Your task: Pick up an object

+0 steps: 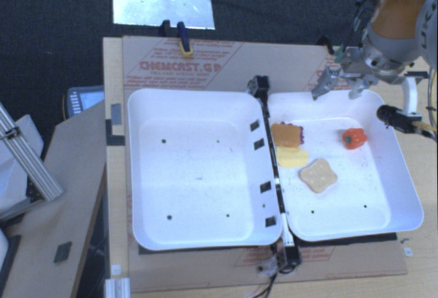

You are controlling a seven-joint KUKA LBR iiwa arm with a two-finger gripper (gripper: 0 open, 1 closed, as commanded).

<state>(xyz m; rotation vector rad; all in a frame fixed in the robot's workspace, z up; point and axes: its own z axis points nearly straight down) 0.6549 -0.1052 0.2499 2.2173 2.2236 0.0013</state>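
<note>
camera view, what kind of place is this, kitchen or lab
Most likely a robotics lab bench, not a kitchen: two shallow white bins clipped side by side on a board, a robot arm's gripper above the right one, and toy-like food pieces such as a bread slice.

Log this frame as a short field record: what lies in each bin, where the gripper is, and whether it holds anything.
right bin: orange-brown block, yellow slice, toast piece, red-orange item
left bin: only small dark dots on its floor
gripper: over the right bin's far rim, fingers spread
held: nothing between the fingers
nearest item to gripper: red-orange item, apart from it
pick status: not yet done
</note>
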